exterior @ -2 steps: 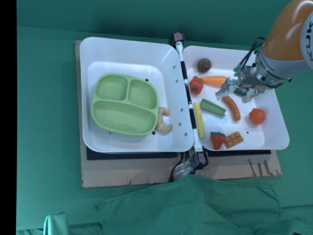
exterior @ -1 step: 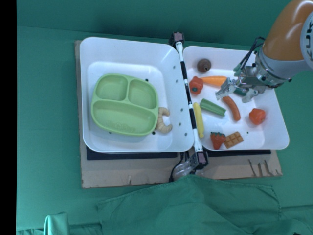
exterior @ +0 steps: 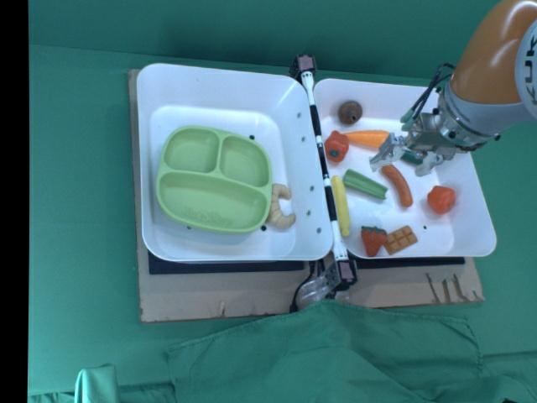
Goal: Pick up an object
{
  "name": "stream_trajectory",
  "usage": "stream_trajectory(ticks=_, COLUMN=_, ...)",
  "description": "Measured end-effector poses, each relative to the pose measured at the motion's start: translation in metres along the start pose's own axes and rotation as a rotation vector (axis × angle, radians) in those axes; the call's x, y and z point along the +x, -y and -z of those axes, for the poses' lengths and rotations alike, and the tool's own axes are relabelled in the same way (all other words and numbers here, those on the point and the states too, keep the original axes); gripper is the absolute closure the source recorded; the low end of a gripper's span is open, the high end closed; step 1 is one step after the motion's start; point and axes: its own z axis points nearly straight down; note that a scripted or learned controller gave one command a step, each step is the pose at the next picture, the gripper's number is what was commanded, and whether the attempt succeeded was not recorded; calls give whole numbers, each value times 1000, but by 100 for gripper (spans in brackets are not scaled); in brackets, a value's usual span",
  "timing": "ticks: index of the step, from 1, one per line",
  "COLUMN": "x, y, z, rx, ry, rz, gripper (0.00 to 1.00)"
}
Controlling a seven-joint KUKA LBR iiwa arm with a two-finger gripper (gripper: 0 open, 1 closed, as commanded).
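The right bin (exterior: 474, 225) holds several toy foods: a brown ball (exterior: 350, 112), an orange carrot (exterior: 367, 138), a red pepper (exterior: 336, 146), a green cucumber piece (exterior: 364, 184), an orange-red sausage (exterior: 399, 186), a red tomato (exterior: 441, 199), a yellow banana (exterior: 340, 205), a strawberry (exterior: 373, 240) and a brown waffle (exterior: 400, 239). My gripper (exterior: 404, 159) hangs over the middle of this bin, just above the sausage's upper end and right of the carrot tip. Its fingers stand apart with nothing between them.
The left bin (exterior: 168, 86) holds a green divided plate (exterior: 214, 178) with a croissant (exterior: 281, 208) at its right edge. A black-and-white divider (exterior: 323, 158) runs between the bins. Green cloth (exterior: 336, 351) lies bunched in front of the bench.
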Motion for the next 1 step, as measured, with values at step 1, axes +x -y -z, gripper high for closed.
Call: stream_trajectory(ticks=1, x=-66, y=56, z=-62, rx=9, ry=1, rz=-10, gripper=0)
